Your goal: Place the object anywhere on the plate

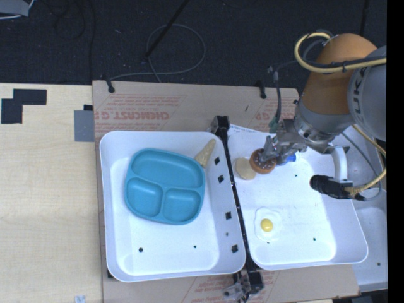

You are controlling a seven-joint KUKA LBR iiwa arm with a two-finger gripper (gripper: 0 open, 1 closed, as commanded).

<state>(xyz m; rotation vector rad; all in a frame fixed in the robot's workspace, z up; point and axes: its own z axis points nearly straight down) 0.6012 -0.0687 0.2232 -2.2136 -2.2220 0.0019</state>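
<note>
My end effector (pixel 270 151) hides its grip, which I cannot tell, over the donut (pixel 261 163); plate (pixel 164 187) sits apart

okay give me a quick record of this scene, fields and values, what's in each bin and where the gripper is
left bin: blue divided plate, nothing on it; cone-shaped tan item beside the plate's upper right
right bin: fried egg toy near the front; round tan piece; brown round item
gripper: low over the brown round item, at the right bin's upper left
grasp: cannot tell
task status: not yet done
</note>
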